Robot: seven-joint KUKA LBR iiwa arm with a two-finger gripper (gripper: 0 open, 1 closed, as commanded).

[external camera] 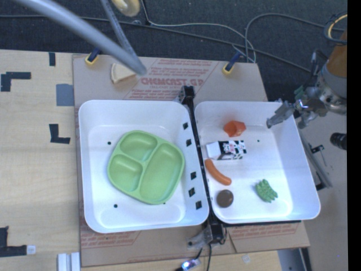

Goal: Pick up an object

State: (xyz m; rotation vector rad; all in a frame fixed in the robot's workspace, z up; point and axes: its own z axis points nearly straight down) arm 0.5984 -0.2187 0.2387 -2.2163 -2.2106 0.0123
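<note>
The fingers (pixel 280 117) hang over the upper right rim of the right bin (pixel 299 168), at the end of the arm (pixel 327 89) reaching in from the right; they grip nothing, but whether they are spread or closed I cannot tell from here. Closest to them, just inward in the same bin, lies a small orange block (pixel 234 128), probably light and stiff, best pinched across its narrow sides. A little further off is a black-and-white box (pixel 227 149), likely light card that could crush, so take it across its short width. Beyond that sit an orange carrot (pixel 218 172), smooth and apt to roll, a bumpy green piece (pixel 266 191) that looks soft and easy to grip, and a round brown piece (pixel 225 198), which may slip. Farthest away, in the left bin (pixel 90 168), rests a green divided plate (pixel 146 166), flat and awkward, graspable only by its rim.
</note>
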